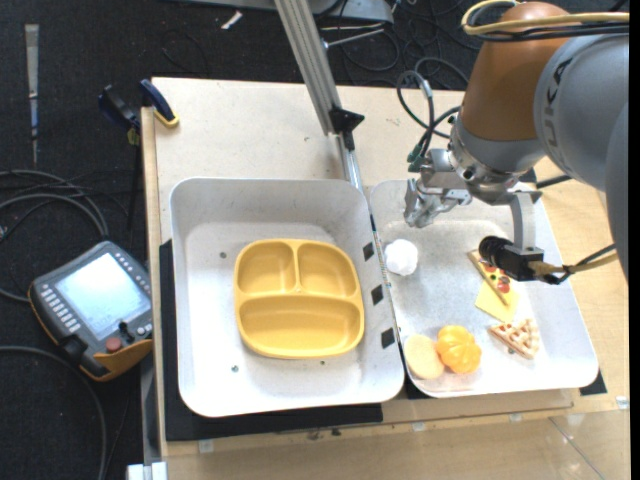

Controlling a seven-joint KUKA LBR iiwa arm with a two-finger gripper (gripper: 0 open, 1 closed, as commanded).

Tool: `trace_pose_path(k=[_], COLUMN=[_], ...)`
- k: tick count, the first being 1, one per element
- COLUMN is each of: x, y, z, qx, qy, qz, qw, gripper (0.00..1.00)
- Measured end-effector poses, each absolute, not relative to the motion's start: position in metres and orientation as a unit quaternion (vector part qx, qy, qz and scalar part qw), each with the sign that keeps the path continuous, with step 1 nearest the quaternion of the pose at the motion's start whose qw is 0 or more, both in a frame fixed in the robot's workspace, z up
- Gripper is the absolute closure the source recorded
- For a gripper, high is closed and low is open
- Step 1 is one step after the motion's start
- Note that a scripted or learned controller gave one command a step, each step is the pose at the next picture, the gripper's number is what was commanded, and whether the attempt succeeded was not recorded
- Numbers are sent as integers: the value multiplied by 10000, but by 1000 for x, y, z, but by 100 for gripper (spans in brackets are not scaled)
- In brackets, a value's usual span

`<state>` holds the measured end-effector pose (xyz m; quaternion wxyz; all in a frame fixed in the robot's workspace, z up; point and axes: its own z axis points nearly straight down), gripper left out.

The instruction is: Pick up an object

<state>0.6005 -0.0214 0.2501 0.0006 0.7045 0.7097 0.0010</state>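
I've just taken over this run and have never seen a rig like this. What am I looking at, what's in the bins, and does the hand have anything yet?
A single camera looks down at a slant on a bench. The big grey and orange shape on the right of the picture is a robot arm. Its hand hangs over the upper left part of the right bin.

The left bin holds a yellow divided plate.

In the right bin lie:
- a white ball, just below the hand
- a yellow wedge
- a slice with red spots
- a waffle-like piece
- an orange lump
- a pale round piece

All of these rest on the bin floor, so nothing looks picked up yet. I cannot tell from this view whether the hand is open or shut.
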Motion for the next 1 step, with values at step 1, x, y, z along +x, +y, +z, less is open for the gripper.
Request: trace_pose_path(k=[1], x=[618], y=[19], z=[247], qx=[7046], qy=[7096], qz=[9], qw=[6], gripper=[100])
